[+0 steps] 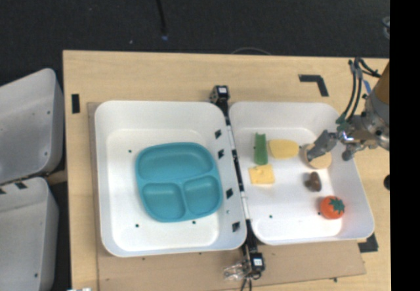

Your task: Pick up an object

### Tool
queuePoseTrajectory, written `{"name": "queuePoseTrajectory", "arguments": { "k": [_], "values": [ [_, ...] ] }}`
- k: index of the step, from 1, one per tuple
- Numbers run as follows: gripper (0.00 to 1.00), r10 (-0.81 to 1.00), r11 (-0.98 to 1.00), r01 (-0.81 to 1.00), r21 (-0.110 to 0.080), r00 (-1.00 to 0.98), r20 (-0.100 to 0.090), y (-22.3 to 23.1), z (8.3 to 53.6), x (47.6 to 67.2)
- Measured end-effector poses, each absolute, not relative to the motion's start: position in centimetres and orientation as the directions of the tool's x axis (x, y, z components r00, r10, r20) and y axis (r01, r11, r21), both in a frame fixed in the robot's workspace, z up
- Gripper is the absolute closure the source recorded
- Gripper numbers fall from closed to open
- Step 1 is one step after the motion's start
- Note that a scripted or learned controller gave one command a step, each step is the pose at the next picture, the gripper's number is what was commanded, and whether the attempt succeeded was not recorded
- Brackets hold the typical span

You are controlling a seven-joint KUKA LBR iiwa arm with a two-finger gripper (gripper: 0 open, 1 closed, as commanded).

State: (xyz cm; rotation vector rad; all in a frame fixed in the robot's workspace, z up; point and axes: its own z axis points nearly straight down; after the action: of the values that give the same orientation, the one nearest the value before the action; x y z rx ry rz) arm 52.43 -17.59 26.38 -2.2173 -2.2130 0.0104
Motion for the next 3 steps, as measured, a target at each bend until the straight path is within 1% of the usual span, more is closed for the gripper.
{"name": "queuePoseTrajectory", "arguments": {
  "k": [1,2,3],
  "values": [
    [0.0,1.0,0.001,1.0,0.001,-0.001,-0.001,-17.6,27.0,52.6],
    [0.0,1.0,-0.001,1.0,-0.002,0.001,-0.001,-17.7,22.4,51.9],
    [0.0,1.0,-0.002,1.0,-0.004,0.002,-0.001,-18.4,16.4,52.0]
  ]
}}
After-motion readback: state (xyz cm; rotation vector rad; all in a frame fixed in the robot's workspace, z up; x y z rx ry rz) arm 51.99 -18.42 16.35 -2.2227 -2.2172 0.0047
